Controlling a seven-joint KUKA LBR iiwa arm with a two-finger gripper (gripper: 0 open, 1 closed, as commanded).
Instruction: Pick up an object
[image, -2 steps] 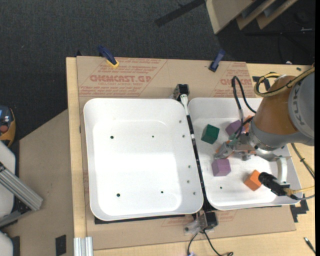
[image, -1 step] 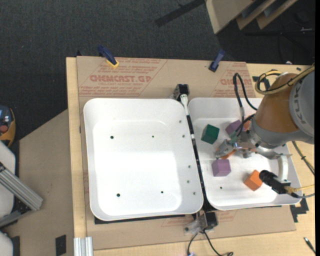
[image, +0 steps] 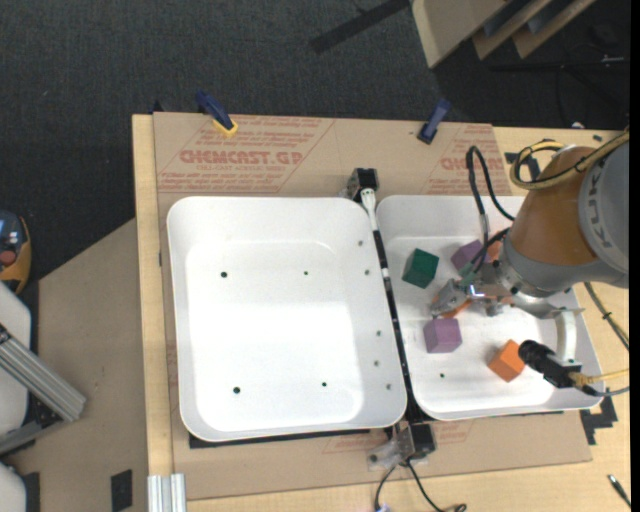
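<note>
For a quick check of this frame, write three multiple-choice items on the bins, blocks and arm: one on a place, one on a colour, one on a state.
1. Which bin holds the blocks?
A. The one on the view's left
B. The one on the view's right
C. Both

2. What colour is the block nearest the divider between the bins?
A. Green
B. Orange
C. Yellow

3. How does the orange block lie?
A. Stacked on the green one
B. Outside the bins
C. On the bin floor, apart from the gripper

Key: B, the green block, purple block and orange block all sit in the right bin. A, green lies closest. C, it rests alone, away from the gripper.
</note>
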